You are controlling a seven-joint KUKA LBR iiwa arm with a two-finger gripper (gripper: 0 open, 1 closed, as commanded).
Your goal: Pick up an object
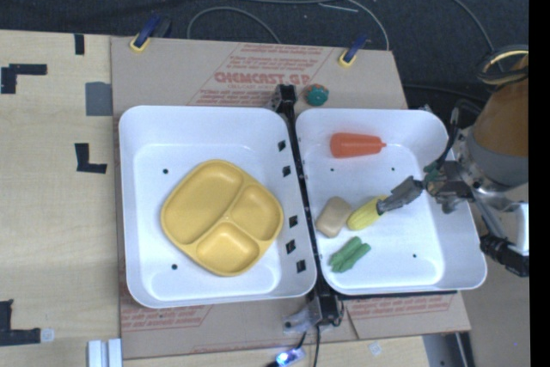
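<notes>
The right bin (430, 266) holds several toy foods. An orange carrot (356, 145) lies near its far wall. A tan lump (333, 217) sits by the left wall, with a yellow piece (363, 214) lying slantwise just to its right. A green pod (349, 254) rests nearer the front. My gripper (388, 204) reaches in from the right, low over the bin, and its dark tip sits at the upper right end of the yellow piece. Whether it grips that piece is hidden from this angle.
The left bin (142, 185) bears a yellow divided plate (223, 217). A small teal object (318, 95) lies on the cardboard behind the bins. Black clips join the bins along the middle wall (296, 185). The arm's grey wrist (494, 159) hangs over the right bin's right rim.
</notes>
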